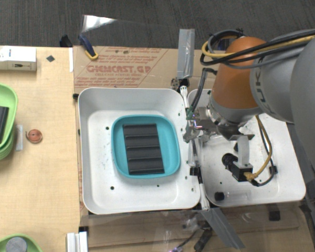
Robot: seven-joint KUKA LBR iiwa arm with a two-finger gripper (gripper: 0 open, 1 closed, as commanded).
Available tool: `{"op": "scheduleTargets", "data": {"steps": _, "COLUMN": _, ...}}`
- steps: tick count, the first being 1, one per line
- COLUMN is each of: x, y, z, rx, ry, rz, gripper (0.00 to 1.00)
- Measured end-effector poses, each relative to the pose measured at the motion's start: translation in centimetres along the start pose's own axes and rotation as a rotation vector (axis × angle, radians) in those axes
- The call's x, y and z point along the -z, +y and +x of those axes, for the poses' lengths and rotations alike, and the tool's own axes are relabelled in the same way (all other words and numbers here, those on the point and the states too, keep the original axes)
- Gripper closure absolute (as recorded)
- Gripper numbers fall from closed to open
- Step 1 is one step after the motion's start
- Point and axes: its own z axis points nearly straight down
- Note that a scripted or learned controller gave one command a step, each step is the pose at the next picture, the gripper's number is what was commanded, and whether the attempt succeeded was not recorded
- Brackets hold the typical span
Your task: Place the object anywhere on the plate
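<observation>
Camera view: 1 black ribbed rectangular slab [143,148] was found lying flat on the teal rounded-square plastic plate [171,148] in the left white bin [94,185], so the job looked done. The gripper [199,132] was parked over the bins' shared edge, likely to keep clear. Its opening couldn't be told, tbh.

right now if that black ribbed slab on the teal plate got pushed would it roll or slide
The black ribbed slab lies flat and wide, so it would probably slide, not roll or tip. Its straight ridges hint it is stiff. The raised rim of the teal plate would likely stop it.
</observation>
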Motion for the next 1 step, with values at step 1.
{"op": "scheduleTargets", "data": {"steps": 1, "x": 0.01, "y": 0.01, "z": -0.04, "rx": 0.000, "ry": 0.000, "rz": 0.000, "gripper": 0.00}}
